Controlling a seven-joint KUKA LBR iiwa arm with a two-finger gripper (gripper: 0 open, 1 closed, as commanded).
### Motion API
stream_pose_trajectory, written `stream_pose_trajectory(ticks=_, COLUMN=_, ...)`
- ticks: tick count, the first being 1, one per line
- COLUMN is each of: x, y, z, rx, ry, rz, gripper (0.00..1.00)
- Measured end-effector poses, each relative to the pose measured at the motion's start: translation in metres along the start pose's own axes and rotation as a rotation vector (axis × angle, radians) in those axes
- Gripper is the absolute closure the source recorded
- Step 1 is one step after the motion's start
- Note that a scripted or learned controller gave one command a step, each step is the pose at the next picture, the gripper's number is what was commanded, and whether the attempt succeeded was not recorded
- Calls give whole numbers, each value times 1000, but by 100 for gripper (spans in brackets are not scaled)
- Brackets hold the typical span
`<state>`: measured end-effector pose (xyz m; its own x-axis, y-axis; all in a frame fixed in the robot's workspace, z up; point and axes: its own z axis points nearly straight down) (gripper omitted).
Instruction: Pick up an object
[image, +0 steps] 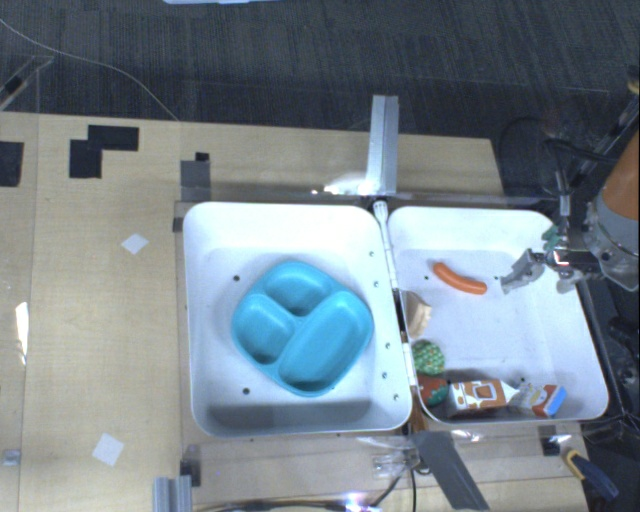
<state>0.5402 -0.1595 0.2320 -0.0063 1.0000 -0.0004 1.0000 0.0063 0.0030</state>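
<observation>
A: What did you think could go wrong from there?

B: The pincer (540, 268) hung over the right bin (560, 345), near its right wall, and nothing was between its fingers. They looked spread apart, so I judged it open. The nearest pick was the orange sausage (459, 279), lying just to the pincer's left on the bin floor. It was thin and round, so my guess was that it could roll or slip out if the fingers closed off-centre.

A: And the other things?

B: They sat crowded along the near edge of the same bin: a green item (428, 354), a small carton (476, 396) and a bottle-like piece (537, 399). A descent there risked catching 2 at once or jamming against the wall.

A: How was the arm posed?

B: It reached in from the right, wrist low above the bin, pincer pointing toward the sausage. The left bin (210, 300) held only a blue 3-part tray (302, 326), well apart from the arm. The table (90, 330) beside it lay out of reach of the action.
</observation>
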Motion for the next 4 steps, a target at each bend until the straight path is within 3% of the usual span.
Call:
stream_pose_trajectory(ticks=1, x=35, y=92, z=76, rx=1, ry=0, rz=257, gripper=0)
stream_pose_trajectory(ticks=2, x=66, y=84, z=144, rx=-6, ry=0, rz=354, gripper=0)
stream_pose_trajectory(ticks=3, x=72, y=23, z=143, rx=-9, ry=-2, rz=159, gripper=0)
stream_pose_trajectory(ticks=4, x=56, y=-29, z=142, rx=-14, ry=-3, rz=-106, gripper=0)
